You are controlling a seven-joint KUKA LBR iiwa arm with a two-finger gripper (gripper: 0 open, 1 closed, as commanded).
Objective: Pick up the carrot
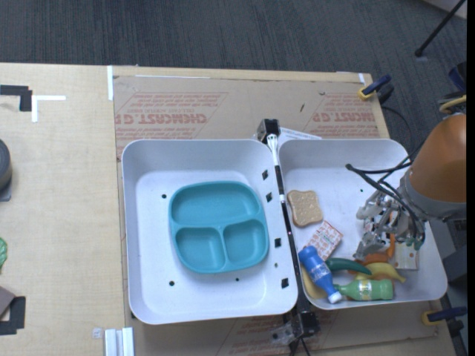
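The carrot (375,258), orange with a dark green top pointing left, lies near the front right corner of the right bin (334,162), among other toy foods. My gripper (386,237) hangs directly over it, low in the bin and close to or touching the carrot's orange end. The wrist, cables and grey metal parts hide part of the carrot. I cannot see the carrot lifted off the bin floor.
A yellow banana (389,273) and a green-yellow bottle (365,290) crowd the carrot's front side. A blue bottle (318,273), a pink patterned packet (324,238) and a bread slice (304,208) lie further left. The left bin (141,199) holds a teal divided plate (219,226).
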